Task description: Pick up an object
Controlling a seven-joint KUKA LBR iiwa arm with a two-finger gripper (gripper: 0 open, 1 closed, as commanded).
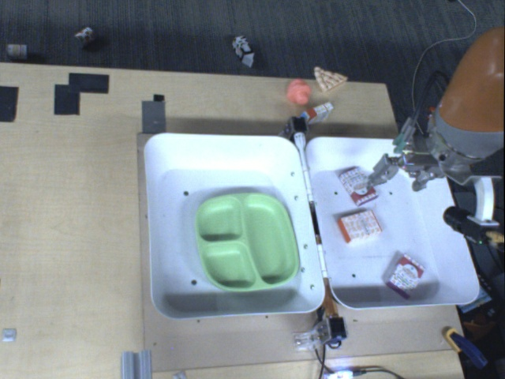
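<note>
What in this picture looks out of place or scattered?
Several small things lie outside the bins: a pink ball and a triangular piece on the bench behind the right bin, and small bits on the dark floor. The three packets lie at different angles.

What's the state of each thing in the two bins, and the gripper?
Green tray: flat in the left bin, right way up, compartments bare.
Top packet: lying in the right bin, gripper just beside it.
Middle packet: lying flat, apart from the others.
Bottom packet: lying near the front wall, untouched.
Gripper: low over the right bin, holding nothing visible.
</note>
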